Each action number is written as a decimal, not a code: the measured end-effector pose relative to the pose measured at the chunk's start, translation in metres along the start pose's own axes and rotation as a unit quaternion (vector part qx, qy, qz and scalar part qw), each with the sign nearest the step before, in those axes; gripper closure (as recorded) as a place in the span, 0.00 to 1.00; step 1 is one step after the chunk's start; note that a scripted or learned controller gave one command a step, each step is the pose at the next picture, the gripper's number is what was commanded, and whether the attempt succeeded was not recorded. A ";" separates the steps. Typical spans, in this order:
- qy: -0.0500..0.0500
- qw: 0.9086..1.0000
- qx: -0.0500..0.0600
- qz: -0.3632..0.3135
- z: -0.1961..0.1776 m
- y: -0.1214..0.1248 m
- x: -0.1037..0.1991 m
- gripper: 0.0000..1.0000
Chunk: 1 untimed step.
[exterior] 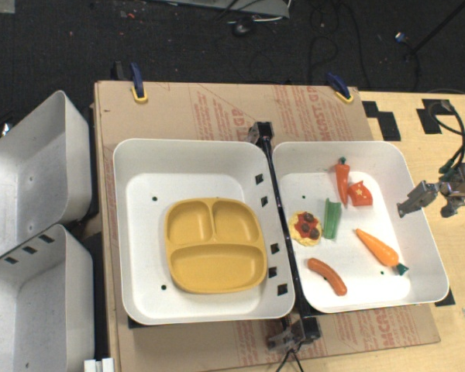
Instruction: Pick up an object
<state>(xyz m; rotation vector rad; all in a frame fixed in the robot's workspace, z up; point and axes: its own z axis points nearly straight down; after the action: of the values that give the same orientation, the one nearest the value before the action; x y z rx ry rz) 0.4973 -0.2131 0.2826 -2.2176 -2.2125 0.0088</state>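
Inside the left bin [132, 231] lies a yellow divided plate [215, 245]. Across the divider, the right bin [387, 157] holds a small pizza slice [306, 228], a green piece [332, 218] standing nearly top to bottom, a sausage [327, 276] slanting down to the right, a long red pepper [342, 181], a red chunk [360, 194], and a carrot [378, 248] with its tip pointing up-left. At the right rim the gripper [415, 198] is small and dim; whether it is open or closed cannot be told.

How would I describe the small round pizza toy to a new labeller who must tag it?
Find the right white bin. Near its left wall lies the small round yellow pizza toy with red toppings, just left of the upright green stick. It is the sole flat disc there.
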 end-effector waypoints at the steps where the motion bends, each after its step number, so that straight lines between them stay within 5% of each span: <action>1: -0.001 1.000 -0.005 -0.002 -0.005 0.002 0.001 0.00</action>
<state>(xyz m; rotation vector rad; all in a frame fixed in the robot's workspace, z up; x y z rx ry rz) 0.4994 -0.2123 0.2876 -2.2200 -2.2231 0.0007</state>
